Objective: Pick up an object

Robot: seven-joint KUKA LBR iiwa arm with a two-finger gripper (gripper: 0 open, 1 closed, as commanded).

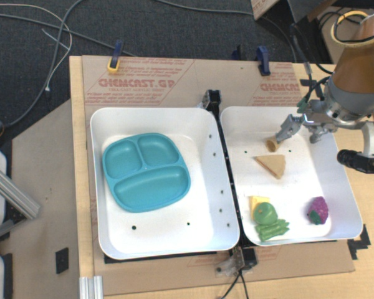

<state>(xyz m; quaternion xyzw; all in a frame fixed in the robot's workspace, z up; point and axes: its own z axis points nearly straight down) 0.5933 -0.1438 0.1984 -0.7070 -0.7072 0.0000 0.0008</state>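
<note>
In the right bin [336,167] lie a tan wedge [272,164], a small tan piece [272,145], a green round fruit on a yellow piece [264,213], a green pod bundle [273,230] and a purple grape cluster [318,210]. My gripper [297,136] hangs over the bin's far part, above and to the right of the wedge. Its fingers are spread open and nothing sits between them. The left fingertip [282,136] is close to the small tan piece.
The left bin [106,229] holds a teal divided plate [146,170]. A black clip [211,98] joins the bins at the far edge. Blue clamps [116,53] pin the cardboard base. Cables trail across the dark floor.
</note>
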